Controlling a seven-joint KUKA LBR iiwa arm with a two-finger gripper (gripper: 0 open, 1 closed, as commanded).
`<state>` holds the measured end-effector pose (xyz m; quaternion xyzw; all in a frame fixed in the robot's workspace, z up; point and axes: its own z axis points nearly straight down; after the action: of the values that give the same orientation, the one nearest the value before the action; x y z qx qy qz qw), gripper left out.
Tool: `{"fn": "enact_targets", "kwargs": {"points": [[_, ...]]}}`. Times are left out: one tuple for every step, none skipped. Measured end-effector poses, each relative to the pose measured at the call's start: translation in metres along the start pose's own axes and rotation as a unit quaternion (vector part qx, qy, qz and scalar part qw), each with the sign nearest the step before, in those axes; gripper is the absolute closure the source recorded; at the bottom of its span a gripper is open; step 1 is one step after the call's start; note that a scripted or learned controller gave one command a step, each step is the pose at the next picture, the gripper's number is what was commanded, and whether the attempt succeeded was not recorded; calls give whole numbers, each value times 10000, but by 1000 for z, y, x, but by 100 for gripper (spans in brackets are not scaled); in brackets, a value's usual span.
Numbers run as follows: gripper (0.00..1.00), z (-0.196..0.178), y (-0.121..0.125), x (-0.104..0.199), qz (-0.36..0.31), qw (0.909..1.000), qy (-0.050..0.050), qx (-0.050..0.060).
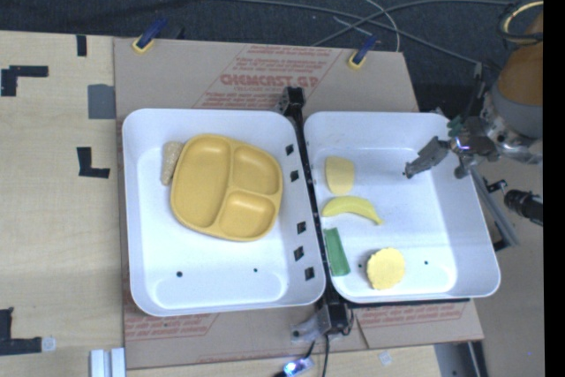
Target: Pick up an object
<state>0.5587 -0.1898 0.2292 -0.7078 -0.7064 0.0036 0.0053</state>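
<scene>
Banana [352, 209], yellow and curved, lies in the right bin [459, 225]; end effector [437, 162] spread wide, holding nothing.

Plate [226, 186] in left bin [146, 216]

The arm [521, 93] is grey with a broad orange band above the wrist, rounded in section. Its wrist ends in a cluster of dark metal parts with a small green spot. The gripper [437, 156] is slim, dark grey.
</scene>
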Motion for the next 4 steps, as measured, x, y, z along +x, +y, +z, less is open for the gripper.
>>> {"fn": "enact_targets", "kwargs": {"points": [[0, -6, 2, 0, -15, 10000, -13, -55], [0, 57, -2, 6, -16, 10000, -6, -23], [0, 113, -12, 10, -17, 10000, -6, -26], [0, 145, -11, 10, -18, 10000, -24, -66]]}}
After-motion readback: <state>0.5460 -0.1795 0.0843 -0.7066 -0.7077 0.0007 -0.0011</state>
